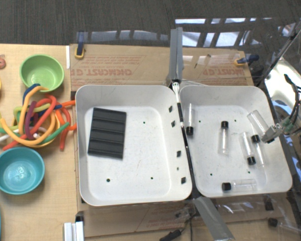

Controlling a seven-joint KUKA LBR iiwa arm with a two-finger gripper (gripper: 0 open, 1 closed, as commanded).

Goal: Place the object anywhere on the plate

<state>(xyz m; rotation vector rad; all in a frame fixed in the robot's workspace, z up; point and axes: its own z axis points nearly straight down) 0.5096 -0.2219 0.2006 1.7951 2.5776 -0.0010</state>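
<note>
Only readable thing here is the red print on the brown cardboard sheet lying behind the two bins. It's upside down and reads something like "CHEMCAST GP". The smaller red lines beside it are too blurry.

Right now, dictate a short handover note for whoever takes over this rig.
Gripper: low at the right side of the right bin, beside a vial; grip unclear.
Things: the clear, black-capped vials all lie in the right bin. The black ribbed plate lies flat in the left bin.
Done: no vial placed yet.
Left: grasp one vial, carry it across, and set it on the plate.
</note>
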